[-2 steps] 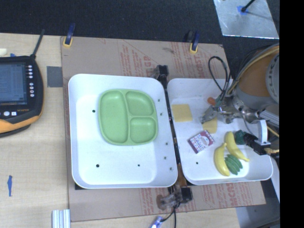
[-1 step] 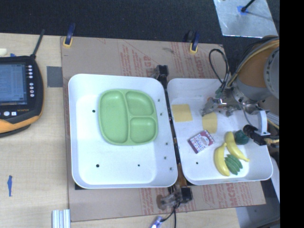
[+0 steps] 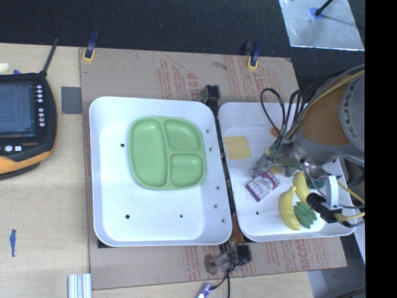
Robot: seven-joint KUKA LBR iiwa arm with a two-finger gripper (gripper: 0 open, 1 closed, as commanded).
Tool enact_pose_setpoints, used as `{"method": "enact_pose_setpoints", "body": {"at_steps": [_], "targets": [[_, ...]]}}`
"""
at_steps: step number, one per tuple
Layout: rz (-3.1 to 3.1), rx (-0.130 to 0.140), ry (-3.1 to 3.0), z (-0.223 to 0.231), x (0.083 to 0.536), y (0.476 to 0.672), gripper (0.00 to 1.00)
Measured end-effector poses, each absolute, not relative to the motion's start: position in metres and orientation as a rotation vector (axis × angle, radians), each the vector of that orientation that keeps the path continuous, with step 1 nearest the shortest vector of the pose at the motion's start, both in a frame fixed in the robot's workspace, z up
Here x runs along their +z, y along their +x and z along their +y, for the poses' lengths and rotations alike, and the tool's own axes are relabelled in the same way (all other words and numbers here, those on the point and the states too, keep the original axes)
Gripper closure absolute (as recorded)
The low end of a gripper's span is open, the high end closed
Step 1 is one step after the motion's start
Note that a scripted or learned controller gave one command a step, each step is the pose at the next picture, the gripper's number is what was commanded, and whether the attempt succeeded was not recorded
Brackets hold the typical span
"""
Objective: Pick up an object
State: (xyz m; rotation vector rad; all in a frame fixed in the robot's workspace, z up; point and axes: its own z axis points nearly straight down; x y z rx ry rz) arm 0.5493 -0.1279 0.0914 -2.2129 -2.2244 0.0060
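The right bin [image 3: 248, 225] holds a yellow flat square piece [image 3: 237, 147], a small purple packet [image 3: 262, 185], a yellow banana [image 3: 288, 207] and a green toy piece [image 3: 304, 212]. My gripper [image 3: 271, 164] reaches in from the right and hangs low just above the purple packet, between it and the yellow square. The arm's grey body and orange band [image 3: 322, 120] cover the bin's right side. Nothing shows clearly between the fingers.
The left bin [image 3: 111, 222] holds a green divided plate [image 3: 167, 152]. A teach pendant [image 3: 22, 123] lies on the bench at the far left. Black cables [image 3: 279, 107] loop over the right bin's back part. Clamps sit at the cardboard's back edge.
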Motion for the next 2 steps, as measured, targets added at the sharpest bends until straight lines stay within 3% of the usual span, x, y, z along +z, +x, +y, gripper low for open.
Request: {"method": "enact_pose_setpoints", "body": {"at_steps": [1,2], "targets": [[-2.226,0.009,-2.210,-0.1291,0.1017,0.5492,1.00],[-2.228,0.010,-2.209,-0.1291,0.1016,0.5491,0.00]]}}
